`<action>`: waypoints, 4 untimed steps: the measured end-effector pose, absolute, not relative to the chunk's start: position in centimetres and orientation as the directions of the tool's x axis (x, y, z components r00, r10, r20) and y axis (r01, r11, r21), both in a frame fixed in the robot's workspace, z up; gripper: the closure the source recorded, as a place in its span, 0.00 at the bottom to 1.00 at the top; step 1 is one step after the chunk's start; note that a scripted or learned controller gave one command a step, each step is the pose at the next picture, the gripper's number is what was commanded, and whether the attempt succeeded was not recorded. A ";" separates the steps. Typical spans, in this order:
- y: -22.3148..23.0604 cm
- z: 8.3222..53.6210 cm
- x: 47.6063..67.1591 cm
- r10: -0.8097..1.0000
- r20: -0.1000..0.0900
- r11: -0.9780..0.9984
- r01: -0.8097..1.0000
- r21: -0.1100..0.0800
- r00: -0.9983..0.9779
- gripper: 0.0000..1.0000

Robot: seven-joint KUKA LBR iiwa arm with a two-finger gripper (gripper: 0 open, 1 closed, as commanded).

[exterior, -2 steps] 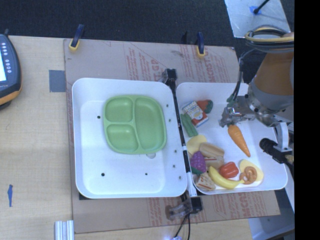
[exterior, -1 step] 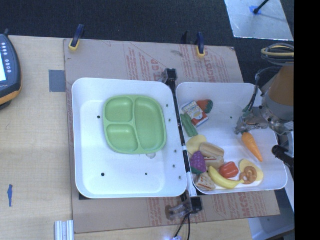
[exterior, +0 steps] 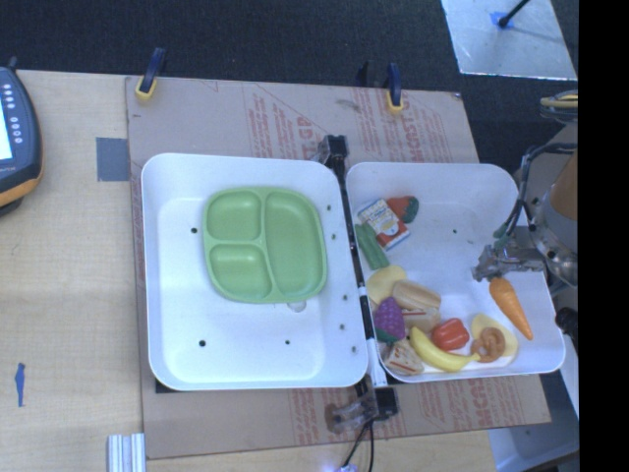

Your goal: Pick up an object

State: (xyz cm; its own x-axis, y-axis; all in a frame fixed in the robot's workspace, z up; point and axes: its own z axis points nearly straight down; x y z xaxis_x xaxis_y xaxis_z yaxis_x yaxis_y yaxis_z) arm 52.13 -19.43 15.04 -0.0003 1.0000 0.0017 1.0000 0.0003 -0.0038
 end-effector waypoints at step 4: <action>-18.2 15.9 55.9 1.000 -0.001 0.000 1.000 -0.010 0.000 1.00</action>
State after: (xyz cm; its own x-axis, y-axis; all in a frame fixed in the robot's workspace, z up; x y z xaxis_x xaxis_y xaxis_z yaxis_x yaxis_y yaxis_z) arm 55.87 -18.19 15.95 0.0002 1.0000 -0.0006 1.0000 -0.0002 -0.0096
